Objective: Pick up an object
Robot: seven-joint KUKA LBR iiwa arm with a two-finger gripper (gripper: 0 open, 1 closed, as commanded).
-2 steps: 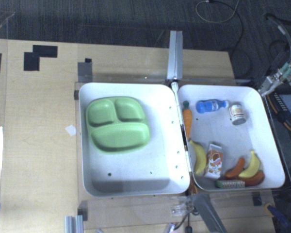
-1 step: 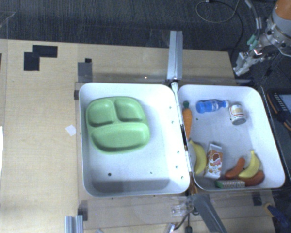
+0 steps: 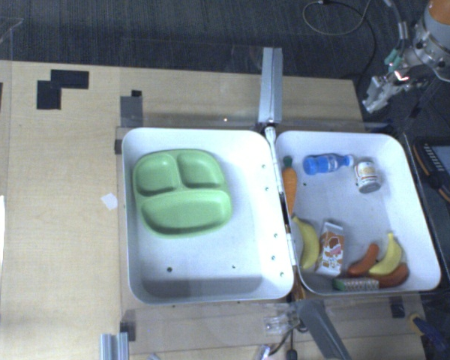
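Nothing has been picked up yet, by the look of it: the grey arm's two-finger gripper point(image 3: 380, 92) hangs up at the far right corner, outside and beyond the rim of the right-hand shallow white plastic bin point(image 3: 416, 193), well apart from everything in it, and whether it is spread or pressed together I cannot tell at this size and blur; nothing can be seen pinched in it. So the whole job appears to remain: choose a thing, come down over it, close and lift. The candidates all lie in that right bin. Near the far wall is a small blue plastic bottle point(image 3: 326, 163) on its side, smooth and round, likely to roll, and just beside it a short squat tin can with a pale label point(image 3: 367, 176). Along the left wall lies a slim orange toy carrot point(image 3: 289, 188), and below it a curved yellow banana point(image 3: 308, 243) next to a small red-and-white juice carton point(image 3: 331, 250), flat-faced and boxy (probably the easiest shape to pinch). In the near right corner a red sausage-shaped piece point(image 3: 362, 259), a second yellow banana point(image 3: 388, 255) and a darker red piece crowd together, touching. The left white bin point(image 3: 202, 291) bears a glossy green moulded tray with three compartments point(image 3: 182, 191).
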